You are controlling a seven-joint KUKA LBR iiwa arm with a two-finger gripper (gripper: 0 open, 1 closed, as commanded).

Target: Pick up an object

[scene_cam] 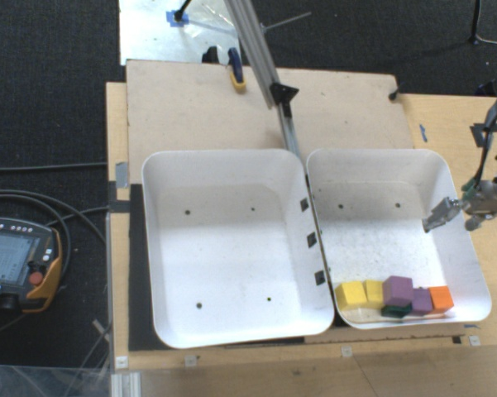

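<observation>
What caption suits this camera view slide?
Pincer hovers at the right bin's edge; coloured blocks cluster along its near wall.

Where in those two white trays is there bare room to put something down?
The left tray has open floor from wall to wall. The right tray is open along its far wall and through the middle. It is crowded at its near edge, where yellow blocks, purple blocks and an orange block huddle. The claw hangs over its right rim.

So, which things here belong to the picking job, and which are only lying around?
For the job:
- the tool at the right bin's right edge
- two yellow blocks
- purple blocks
- orange block
- dark green piece

Lying about:
- left bin
- teach pendant
- blue-and-yellow clamp
</observation>
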